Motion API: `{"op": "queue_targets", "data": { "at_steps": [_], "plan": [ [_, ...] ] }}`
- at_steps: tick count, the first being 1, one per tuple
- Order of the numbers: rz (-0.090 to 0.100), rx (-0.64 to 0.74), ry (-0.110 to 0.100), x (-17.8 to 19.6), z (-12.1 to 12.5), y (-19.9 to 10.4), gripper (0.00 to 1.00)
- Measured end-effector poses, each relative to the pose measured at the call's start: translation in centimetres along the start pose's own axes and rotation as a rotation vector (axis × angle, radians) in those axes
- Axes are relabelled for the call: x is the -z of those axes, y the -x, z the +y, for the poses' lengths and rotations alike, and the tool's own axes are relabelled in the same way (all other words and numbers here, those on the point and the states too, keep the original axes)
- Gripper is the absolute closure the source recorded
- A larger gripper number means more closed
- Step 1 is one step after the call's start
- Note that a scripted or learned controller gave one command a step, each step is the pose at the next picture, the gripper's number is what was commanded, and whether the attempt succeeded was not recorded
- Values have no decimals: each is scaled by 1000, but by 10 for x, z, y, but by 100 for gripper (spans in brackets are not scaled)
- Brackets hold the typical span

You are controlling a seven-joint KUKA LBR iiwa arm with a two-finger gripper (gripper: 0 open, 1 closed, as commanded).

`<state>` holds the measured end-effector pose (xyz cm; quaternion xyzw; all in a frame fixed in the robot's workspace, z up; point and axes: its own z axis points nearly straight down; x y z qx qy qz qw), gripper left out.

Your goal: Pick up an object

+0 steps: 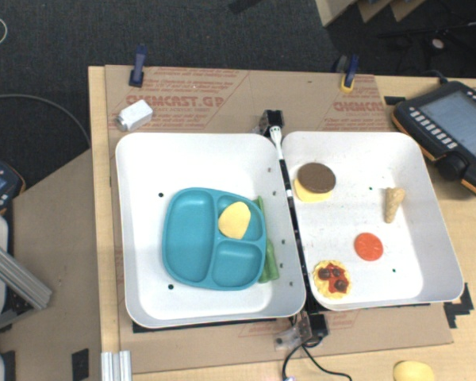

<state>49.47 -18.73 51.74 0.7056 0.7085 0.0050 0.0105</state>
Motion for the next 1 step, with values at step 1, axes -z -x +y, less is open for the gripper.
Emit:
{"op": "queue_targets", "data": {
  "at_steps": [1],
  "plan": [
    [9,-9,-29,-99,-19,38,100]
  ]
}}
